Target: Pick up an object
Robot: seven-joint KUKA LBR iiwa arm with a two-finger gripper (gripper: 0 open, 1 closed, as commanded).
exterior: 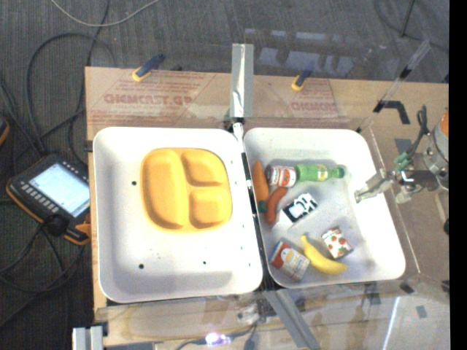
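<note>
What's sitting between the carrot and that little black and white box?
In the camera view, a sausage lies between the carrot and the black and white box, slanted, its upper end by the carrot.

Right bin: objects crowd the left and centre — carrot, sausage, green bottle, black box, can, banana, strawberry carton. Bare floor along right wall and upper edge. Left bin: yellow tray occupies centre; margins open.
</note>
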